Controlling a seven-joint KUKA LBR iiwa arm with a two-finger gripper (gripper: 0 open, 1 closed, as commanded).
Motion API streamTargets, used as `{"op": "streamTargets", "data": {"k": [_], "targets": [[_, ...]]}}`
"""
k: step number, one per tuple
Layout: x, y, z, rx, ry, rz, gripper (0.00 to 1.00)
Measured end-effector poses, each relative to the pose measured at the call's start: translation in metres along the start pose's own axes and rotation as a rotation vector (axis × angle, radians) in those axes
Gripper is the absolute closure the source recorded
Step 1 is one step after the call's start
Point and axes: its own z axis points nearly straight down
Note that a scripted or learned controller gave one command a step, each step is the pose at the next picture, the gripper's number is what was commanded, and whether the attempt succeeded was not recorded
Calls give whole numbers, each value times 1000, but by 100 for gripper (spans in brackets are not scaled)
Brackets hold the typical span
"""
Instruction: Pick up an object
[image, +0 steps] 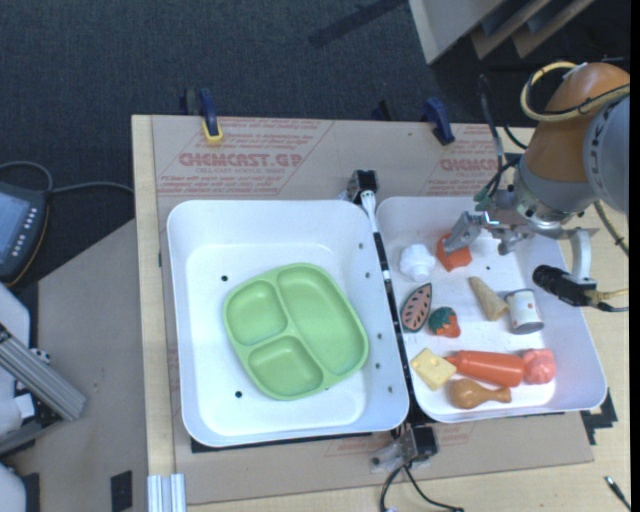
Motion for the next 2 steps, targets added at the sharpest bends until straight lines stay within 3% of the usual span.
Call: {"op": "streamTargets", "data": {"k": [1, 2], "targets": [[1, -1, 45, -1, 0, 1, 0], [1, 1, 31, -9, -2, 0, 100]]}}
